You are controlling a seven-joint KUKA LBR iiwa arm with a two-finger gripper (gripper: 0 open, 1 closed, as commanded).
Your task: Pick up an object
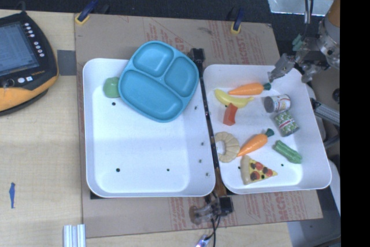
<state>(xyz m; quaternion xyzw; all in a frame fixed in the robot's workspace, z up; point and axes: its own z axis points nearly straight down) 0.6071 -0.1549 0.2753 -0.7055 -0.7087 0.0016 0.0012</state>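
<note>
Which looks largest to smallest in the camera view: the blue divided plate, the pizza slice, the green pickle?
1. blue divided plate, by far the largest
2. pizza slice
3. green pickle, only slightly smaller than the pizza

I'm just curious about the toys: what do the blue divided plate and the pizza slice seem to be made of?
The blue divided plate looks like moulded plastic: one even colour, rounded compartments, soft sheen. The pizza slice is probably plastic or rubber toy food, with flat painted-looking toppings and a matte surface; from this view I can't tell which.
</note>
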